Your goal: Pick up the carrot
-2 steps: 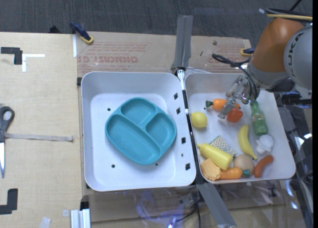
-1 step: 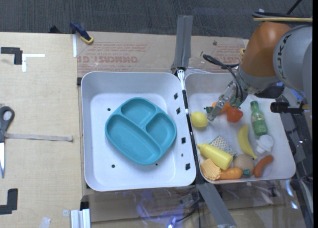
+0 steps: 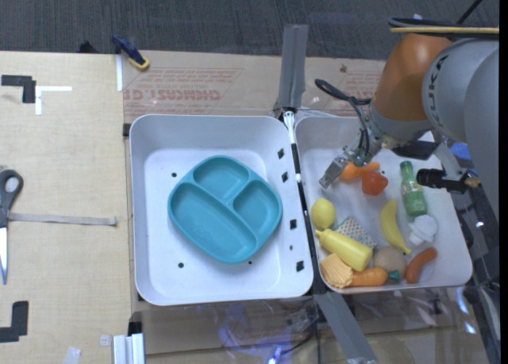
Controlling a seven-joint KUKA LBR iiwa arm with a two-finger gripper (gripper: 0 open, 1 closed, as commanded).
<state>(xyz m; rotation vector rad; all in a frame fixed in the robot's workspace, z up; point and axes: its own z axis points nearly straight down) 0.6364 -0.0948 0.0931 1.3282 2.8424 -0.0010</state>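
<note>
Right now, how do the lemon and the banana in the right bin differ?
The lemon is round and compact; the banana is long and curved. The lemon sits by the bin's left wall, the banana nearer the middle, beside the green bottle. Both are yellow and lie untouched by the gripper.

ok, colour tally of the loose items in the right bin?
Yellow: 3 – lemon, banana, mustard bottle
Orange/red: 4 – carrot, sausage, tomato, piece at the gripper
Green: 1 – bottle
White: 1 – item
Tan: 2 – potato, shell-like piece
Total: 11
</note>
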